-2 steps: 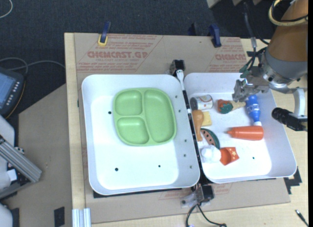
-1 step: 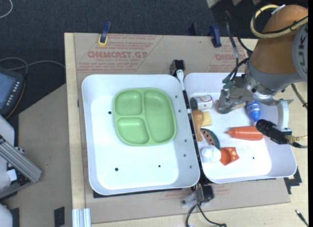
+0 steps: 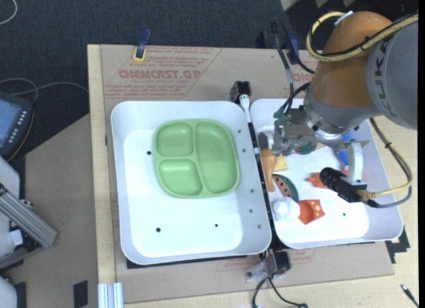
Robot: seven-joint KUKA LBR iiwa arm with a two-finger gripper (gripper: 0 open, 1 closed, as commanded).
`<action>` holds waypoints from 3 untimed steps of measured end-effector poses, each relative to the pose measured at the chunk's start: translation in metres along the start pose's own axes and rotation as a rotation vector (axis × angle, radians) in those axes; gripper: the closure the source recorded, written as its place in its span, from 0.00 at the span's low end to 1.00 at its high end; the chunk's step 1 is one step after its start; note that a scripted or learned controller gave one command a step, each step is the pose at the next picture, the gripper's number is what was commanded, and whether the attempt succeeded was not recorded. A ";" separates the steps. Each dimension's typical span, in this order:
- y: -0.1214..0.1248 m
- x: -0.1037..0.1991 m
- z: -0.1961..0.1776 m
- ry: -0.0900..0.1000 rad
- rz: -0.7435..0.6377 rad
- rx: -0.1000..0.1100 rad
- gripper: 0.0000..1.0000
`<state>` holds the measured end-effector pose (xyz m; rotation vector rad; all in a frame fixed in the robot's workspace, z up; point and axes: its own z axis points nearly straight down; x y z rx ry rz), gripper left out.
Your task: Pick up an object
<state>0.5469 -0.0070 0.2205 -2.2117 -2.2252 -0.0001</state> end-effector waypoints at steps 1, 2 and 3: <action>-0.027 0.051 -0.012 0.000 0.000 0.000 1.00; -0.032 0.066 0.007 -0.002 0.004 0.002 1.00; -0.033 0.074 0.004 -0.002 0.004 -0.002 1.00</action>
